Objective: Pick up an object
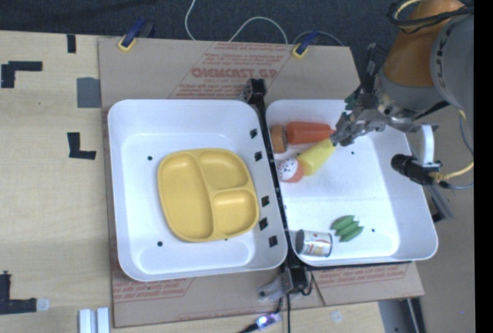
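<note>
Yellow smooth tapered object (pixel 316 157) touches the pincer (pixel 340 136) in the white bin (pixel 385 193).

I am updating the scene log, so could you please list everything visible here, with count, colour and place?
Bins: two, white, side by side on the bench.
Tray: one, yellow, three compartments, in the left bin.
Carrot: one, orange-red, top left of the right bin.
Yellow item: one, yellow, just below the carrot, at the gripper tip.
Round toy: one, white and red, beside the yellow item's lower end.
Green item: one, green, lower part of the right bin.
Can: one, silver, lying at the right bin's bottom left corner.
Clips: two, blue and yellow, on the cardboard's top edge.
Gripper: one, dark, over the right bin's top.
</note>
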`<move>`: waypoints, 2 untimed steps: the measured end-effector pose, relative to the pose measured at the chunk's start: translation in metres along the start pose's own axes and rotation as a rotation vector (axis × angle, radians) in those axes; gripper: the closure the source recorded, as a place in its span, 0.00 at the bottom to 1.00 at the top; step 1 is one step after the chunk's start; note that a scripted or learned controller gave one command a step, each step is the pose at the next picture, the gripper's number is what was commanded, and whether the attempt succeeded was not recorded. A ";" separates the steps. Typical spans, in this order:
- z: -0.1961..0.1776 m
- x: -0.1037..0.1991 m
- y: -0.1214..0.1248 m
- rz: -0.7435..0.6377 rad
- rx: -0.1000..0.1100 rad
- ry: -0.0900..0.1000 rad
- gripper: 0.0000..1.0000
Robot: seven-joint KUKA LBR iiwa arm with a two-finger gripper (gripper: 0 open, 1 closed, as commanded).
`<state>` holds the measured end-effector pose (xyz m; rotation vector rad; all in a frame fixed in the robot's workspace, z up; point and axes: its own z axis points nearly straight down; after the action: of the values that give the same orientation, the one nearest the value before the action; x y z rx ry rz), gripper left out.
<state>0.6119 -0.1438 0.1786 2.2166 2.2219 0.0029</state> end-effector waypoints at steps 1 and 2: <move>-0.036 0.000 0.001 0.001 0.000 0.000 1.00; -0.043 0.048 0.005 -0.004 0.003 0.003 1.00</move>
<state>0.6170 -0.0962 0.2212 2.2156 2.2288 0.0020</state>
